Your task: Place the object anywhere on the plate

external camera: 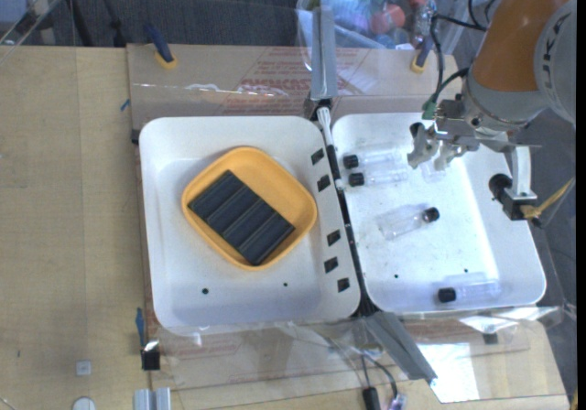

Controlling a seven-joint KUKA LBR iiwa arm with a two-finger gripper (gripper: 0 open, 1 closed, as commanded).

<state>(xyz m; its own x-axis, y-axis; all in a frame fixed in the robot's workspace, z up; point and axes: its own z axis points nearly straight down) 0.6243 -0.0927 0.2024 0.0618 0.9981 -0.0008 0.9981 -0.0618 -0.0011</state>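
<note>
- Several small clear vials with black caps lie in the right bin (513,253); the task does not say which one is meant. One vial (406,220) lies near the bin's middle, tilted, its cap toward 2 o'clock.
- A pair of vials (374,168) lies at about 10 o'clock in that bin, caps toward the divider, and another vial (469,290) rests at about 5 o'clock near the front wall.
- None of them is on the plate (249,207), so the placing is not yet done. By my reading, the pick-up, the carry across the divider and the release are all left to do.
- The plate is yellow-orange with a dark ribbed square at its centre, and sits in the left bin (174,289), well apart from the vials, at 9 o'clock from them.
- The hand (434,154) hangs over the upper part of the right bin. The middle vial lies at about 7 o'clock from it, near but apart; the pair lies at 9 o'clock from it.
- Nothing shows between its tips; whether they are spread or pressed together I cannot tell.
- Both bins sit on a pale wooden surface (64,216).
</note>
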